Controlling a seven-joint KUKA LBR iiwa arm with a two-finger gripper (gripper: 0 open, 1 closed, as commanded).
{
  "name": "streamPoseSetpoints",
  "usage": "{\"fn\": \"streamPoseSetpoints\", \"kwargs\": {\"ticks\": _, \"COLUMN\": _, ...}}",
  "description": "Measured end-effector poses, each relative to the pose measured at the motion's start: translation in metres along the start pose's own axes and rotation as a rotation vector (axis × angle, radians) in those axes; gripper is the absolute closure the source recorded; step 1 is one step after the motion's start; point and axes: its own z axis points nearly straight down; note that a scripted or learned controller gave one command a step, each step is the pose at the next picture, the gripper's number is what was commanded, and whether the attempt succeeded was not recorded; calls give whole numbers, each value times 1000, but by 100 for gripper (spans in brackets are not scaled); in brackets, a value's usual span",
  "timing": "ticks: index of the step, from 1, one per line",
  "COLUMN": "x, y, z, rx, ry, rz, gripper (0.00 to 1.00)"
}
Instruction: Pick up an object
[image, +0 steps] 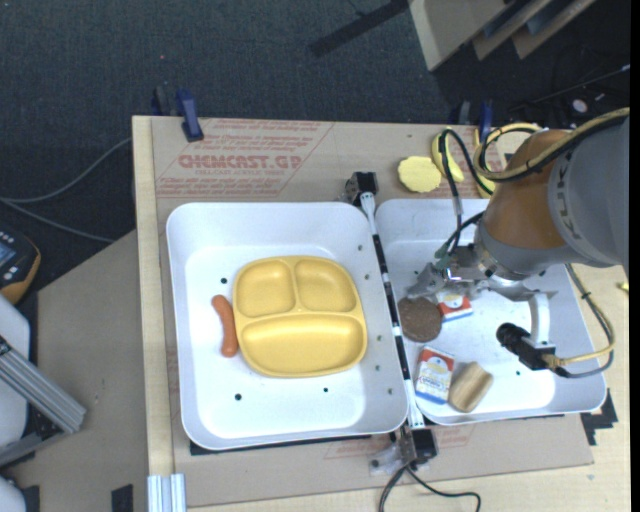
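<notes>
Disc (420, 320): brown and round, it lies flat on the floor of the right bin (415, 228), at that bin's left side, close to the wall shared with the left bin (200, 250). The gripper (438, 285) stands directly over the disc's upper edge. No object is visible in its grasp, and whether it is open or closed cannot be told from this view. The grey arm (560, 200), with its orange band, reaches in from the right above the bin's upper half.

A small red, white and blue carton (457, 306) lies just beside the disc on its right, partly under the gripper. A second carton (434, 376) of the same colours lies below the disc, near the bin's front wall. A tan roll (470, 386) touches this carton's right side.

The left bin holds a yellow plate (300, 315) with three compartments, set near its centre. A sausage (226, 326) lies lengthwise just beside the plate's left rim.

A yellow lump (420, 174) rests on the worktop (250, 160) behind the right bin. The worktop there carries red print.
</notes>
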Motion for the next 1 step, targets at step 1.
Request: {"fn": "streamPoseSetpoints", "kwargs": {"ticks": 1, "x": -1, "y": -12, "z": 0, "rx": 0, "ry": 1, "rz": 0, "gripper": 0}}
